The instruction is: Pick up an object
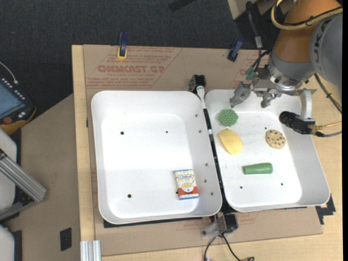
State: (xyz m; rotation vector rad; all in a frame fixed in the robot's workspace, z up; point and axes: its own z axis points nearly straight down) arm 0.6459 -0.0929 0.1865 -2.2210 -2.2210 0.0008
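From my remote seat: two white bins side by side, left bin (136, 145) and right bin (304, 178). Gripper (254, 95) hangs over the right bin's far edge, fingers spread wide, nothing between them. Left bin holds a small box (186, 184) near its front right corner. In the right bin: yellow object (230, 142) by the left wall, green stick (257, 169) nearer the front, green bumpy ball (228, 117) just below the gripper, cookie (275, 139) to the right.

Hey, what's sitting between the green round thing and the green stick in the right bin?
In the camera view, the yellow lemon-shaped piece lies between the green round piece and the green stick, slightly left of the line joining them.
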